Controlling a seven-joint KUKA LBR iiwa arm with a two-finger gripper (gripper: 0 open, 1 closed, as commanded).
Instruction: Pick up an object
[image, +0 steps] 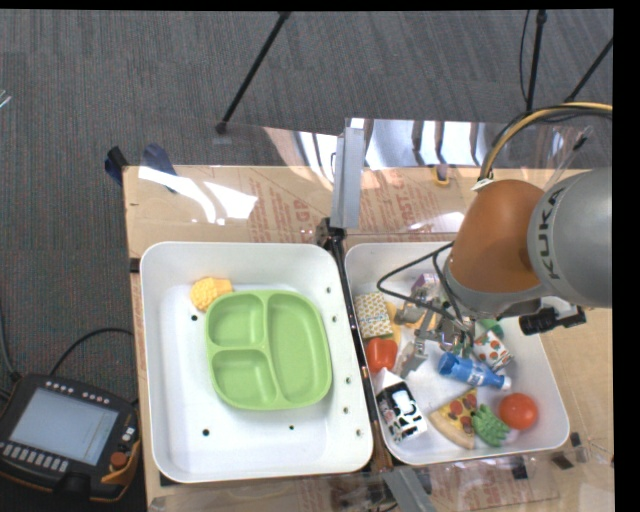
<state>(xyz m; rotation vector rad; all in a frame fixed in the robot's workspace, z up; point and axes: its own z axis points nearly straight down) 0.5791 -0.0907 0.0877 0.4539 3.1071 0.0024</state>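
Bins, two, white and shallow, stand side by side. The left bin (160, 400) bears one glossy green plate (268, 349) with three compartments and one bumpy yellow corn (208, 292) touching its corner. The right bin (552, 400) holds one blue bottle (472, 372), two red tomatoes (381, 354), one pizza slice (458, 418) and one waffle (372, 314). The gripper (432, 338) hangs just beside the bottle, fingers apart, gripping nothing.

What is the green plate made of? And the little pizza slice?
The green plate looks like smooth moulded plastic: one even colour, soft sheen, rounded compartment walls. The pizza slice seems to be toy plastic too, with flat painted toppings, though it is too small to be sure.
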